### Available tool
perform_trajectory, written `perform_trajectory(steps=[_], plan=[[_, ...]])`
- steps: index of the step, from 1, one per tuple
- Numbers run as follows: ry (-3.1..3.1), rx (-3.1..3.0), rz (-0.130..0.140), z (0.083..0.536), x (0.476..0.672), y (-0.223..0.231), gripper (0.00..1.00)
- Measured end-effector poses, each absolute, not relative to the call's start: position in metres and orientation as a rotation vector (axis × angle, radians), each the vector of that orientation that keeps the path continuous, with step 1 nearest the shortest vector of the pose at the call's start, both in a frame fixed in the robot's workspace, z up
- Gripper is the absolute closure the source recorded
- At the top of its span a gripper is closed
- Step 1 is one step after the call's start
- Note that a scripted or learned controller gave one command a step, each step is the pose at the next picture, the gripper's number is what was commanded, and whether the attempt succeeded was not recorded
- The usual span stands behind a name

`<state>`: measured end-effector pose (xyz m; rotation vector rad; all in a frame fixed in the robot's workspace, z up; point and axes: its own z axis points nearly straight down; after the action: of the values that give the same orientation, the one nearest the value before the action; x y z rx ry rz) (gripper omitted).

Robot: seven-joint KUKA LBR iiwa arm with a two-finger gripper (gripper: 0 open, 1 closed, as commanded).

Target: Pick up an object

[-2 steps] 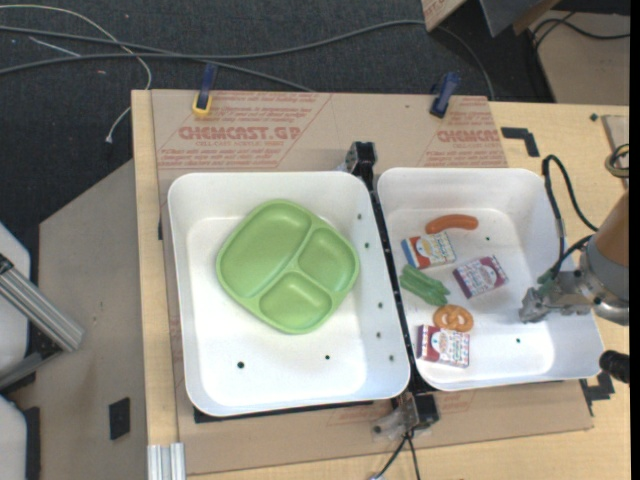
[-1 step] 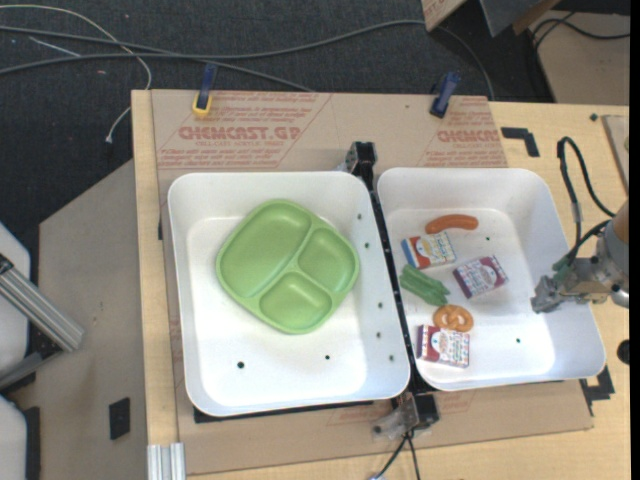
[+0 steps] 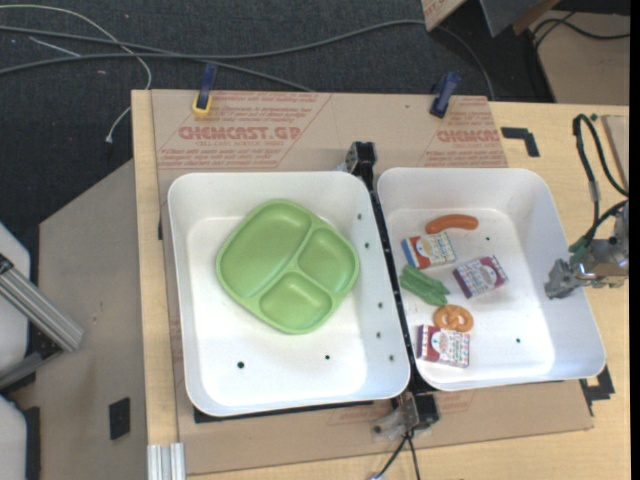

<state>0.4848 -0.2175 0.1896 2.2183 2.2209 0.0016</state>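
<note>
Camera view: claw [image 3: 562,280], seemingly unblocked, beside the right bin [image 3: 570,318], items [image 3: 455,288] apart.

Dark carpet [image 3: 90,118], loose cables [image 3: 100,38]

Blue clamps [image 3: 445,94]; grey cables [image 3: 80,43] on dark carpet [image 3: 300,28]

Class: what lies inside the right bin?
The right bin holds a sausage, two small cartons, a green pod, a pretzel and a packet. The floor beneath each is covered.
</note>
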Motion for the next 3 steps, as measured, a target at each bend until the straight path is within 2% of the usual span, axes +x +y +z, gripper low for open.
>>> perform_trajectory(steps=[1, 3], plan=[[2.219, 2.215, 0.003, 0.251, 0.490, -0.224, 1.00], [2.223, 2.218, 0.002, 0.264, 0.523, -0.123, 1.00]])
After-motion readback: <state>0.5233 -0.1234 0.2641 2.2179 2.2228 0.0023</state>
